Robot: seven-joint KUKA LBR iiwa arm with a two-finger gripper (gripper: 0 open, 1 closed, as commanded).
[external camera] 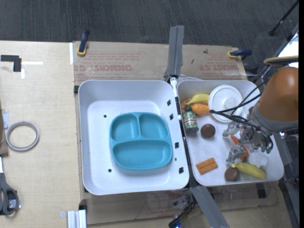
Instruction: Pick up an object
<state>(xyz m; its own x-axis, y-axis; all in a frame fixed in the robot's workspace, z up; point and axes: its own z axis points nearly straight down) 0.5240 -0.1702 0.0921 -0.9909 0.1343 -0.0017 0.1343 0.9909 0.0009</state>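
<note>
While your gripper hangs low in the right bin, you cannot tell whether it is released, clenched or grasping. At its 6 o'clock lie a banana and a brown ball; a cracker sits at 8 o'clock. The left bin holds a blue tray.

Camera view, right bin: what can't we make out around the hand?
- Hand: its fingers blur into wrist hardware and cables; open or shut is unreadable.
- Orange piece beside the hand: mostly covered by it, identity unclear.
- Bottle: label too small to read.
- Right bin: its far right side is covered by the arm.
</note>
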